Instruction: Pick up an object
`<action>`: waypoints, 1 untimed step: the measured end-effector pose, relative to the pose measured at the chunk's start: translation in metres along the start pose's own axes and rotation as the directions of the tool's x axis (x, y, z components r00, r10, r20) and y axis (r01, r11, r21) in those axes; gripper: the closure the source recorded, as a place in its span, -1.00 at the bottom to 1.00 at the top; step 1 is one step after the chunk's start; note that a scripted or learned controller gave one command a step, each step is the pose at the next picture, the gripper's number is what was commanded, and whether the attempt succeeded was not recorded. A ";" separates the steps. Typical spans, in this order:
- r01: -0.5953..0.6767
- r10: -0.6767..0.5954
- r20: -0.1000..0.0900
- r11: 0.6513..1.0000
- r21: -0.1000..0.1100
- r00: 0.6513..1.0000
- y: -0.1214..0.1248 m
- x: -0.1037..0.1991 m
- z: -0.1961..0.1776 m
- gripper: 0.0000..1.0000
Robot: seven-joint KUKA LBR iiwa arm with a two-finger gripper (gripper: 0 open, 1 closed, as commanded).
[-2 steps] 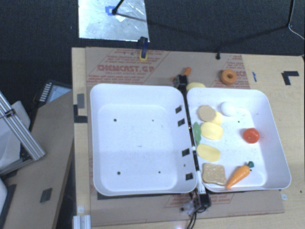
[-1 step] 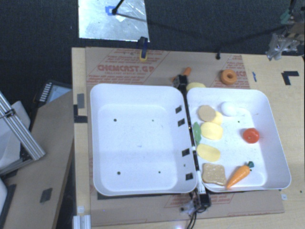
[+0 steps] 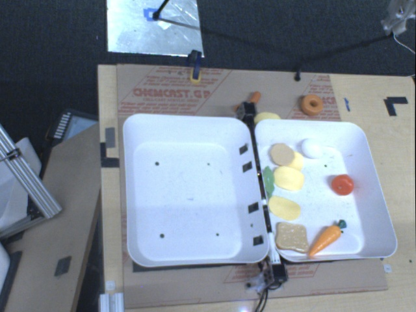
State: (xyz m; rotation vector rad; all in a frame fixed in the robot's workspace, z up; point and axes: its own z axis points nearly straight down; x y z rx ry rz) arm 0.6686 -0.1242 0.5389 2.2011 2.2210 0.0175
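The right bin [image 3: 364, 142] holds several toy foods. A tan round cookie [image 3: 282, 153] and a white egg [image 3: 312, 148] lie near its far side. Two pale yellow pieces [image 3: 290, 178] [image 3: 285, 207] sit by the left wall, beside a thin green piece [image 3: 268, 177]. A red tomato [image 3: 342, 184] rests toward the right. At the near edge are a bread slice [image 3: 292, 237] and an orange carrot [image 3: 325, 238].
The left bin [image 3: 188, 187] adjoins the right one along a black-clipped divider [image 3: 253, 174]. On the bench behind the bins lie a donut [image 3: 312, 104], a yellow item [image 3: 266, 117] and a small orange piece [image 3: 255, 97]. A grey metal part [image 3: 400, 12] shows at the top right corner.
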 end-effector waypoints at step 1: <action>-0.013 0.013 0.001 1.000 0.016 1.000 -0.002 -0.087 0.029 1.00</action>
